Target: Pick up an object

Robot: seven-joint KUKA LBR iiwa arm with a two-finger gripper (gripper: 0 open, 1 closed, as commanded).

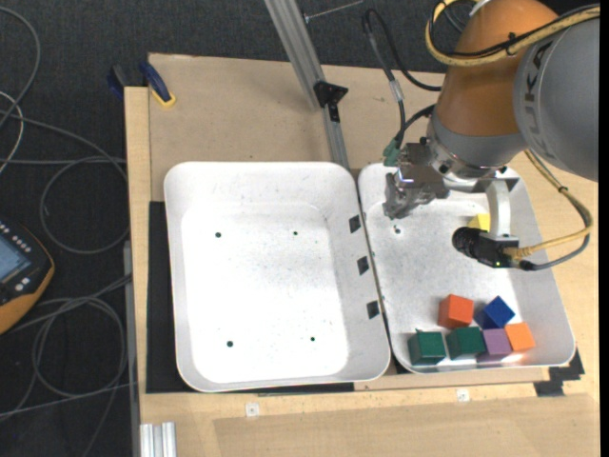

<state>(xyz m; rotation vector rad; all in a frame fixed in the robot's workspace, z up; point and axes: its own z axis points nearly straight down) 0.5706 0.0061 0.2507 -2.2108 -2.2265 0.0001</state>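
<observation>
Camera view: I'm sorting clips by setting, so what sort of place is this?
Probably a robotics lab: a robot arm reaches over two white bins on a wooden bench, coloured blocks lie in the right-hand bin, and loose cables trail across the floor.

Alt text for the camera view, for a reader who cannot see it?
The arm's tool hangs over the far end of the right bin, apart from a cluster of colored blocks in that bin's near corner. The left bin sits beside it on the bench.

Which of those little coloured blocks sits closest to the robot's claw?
The orange block, at the cluster's upper left in the right bin. The blue, purple and green blocks lie farther from the gripper.
</observation>
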